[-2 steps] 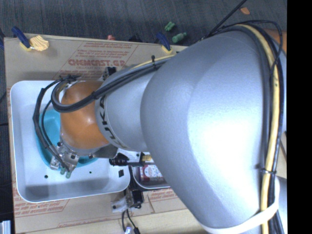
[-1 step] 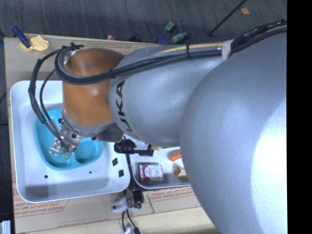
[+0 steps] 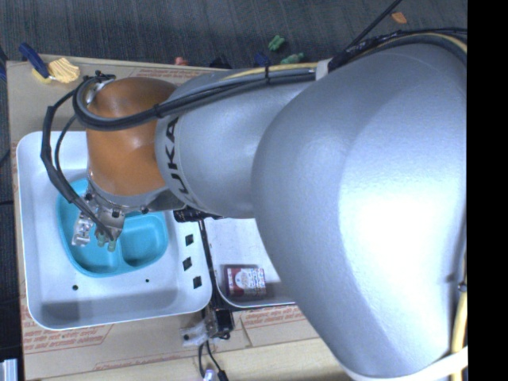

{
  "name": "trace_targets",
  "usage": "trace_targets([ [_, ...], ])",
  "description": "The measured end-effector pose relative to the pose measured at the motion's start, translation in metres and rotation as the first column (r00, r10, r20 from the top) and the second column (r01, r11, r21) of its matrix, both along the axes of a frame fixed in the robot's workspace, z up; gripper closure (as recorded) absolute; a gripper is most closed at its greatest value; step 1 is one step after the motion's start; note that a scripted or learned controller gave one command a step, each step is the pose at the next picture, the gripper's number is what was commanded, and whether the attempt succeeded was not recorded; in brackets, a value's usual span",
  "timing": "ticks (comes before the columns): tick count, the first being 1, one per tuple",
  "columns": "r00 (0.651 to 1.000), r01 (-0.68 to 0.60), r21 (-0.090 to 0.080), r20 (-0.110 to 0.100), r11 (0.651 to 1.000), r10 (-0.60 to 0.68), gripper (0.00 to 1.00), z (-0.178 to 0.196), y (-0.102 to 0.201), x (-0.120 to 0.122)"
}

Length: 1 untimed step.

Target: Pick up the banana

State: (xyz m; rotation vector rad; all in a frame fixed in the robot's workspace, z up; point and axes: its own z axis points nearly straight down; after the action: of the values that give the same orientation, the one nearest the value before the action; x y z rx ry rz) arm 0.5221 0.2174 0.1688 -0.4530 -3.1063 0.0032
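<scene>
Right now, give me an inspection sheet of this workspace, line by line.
Surface: left white bin and right white bin side by side on a brown bench.
Job's things: banana, nothing seen.
Clutter: blue dish in the left bin; dark red box in the right bin.
Grippers: gripper low over the blue dish; finger state unclear.
Cables: black cables loop round the orange band.
Surroundings: dark floor with small scattered bits.

- A robotics lab or test cell, by the look of it.
- A grey industrial arm (image 3: pixel 317 173) with exposed black cables (image 3: pixel 59 117) reaches over white bins (image 3: pixel 32 213).
- Cardboard lining (image 3: pixel 119 336) covers the tabletop, dark carpet (image 3: pixel 159 14) beyond.
</scene>
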Motion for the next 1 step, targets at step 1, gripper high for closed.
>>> trace_targets([
  [1, 1.0, -0.003, 0.0, 0.0, 1.0, 0.003, 1.0, 0.0102, 0.0007, 0.0003],
])
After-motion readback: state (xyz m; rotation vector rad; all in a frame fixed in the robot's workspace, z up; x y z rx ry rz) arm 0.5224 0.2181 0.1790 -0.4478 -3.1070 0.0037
